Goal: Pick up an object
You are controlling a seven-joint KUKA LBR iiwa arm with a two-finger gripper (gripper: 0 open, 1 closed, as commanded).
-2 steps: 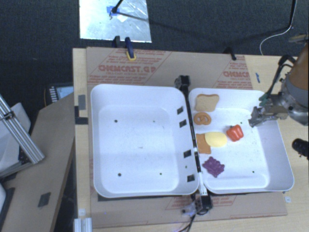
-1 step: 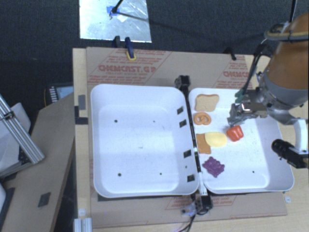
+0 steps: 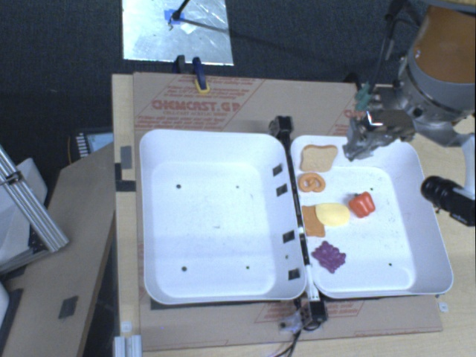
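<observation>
Bins sit side by side on the table, held edge to edge by black clips along the shared wall. The left bin offers open floor. The right bin holds the candidates, crowded toward that wall: toast slice, pretzel, yellow piece, purple grapes, red pepper. The pepper stands freest, with room on its right. The gripper hovers over the far rim, carrying nothing; whether it is spread, I cannot tell.
</observation>
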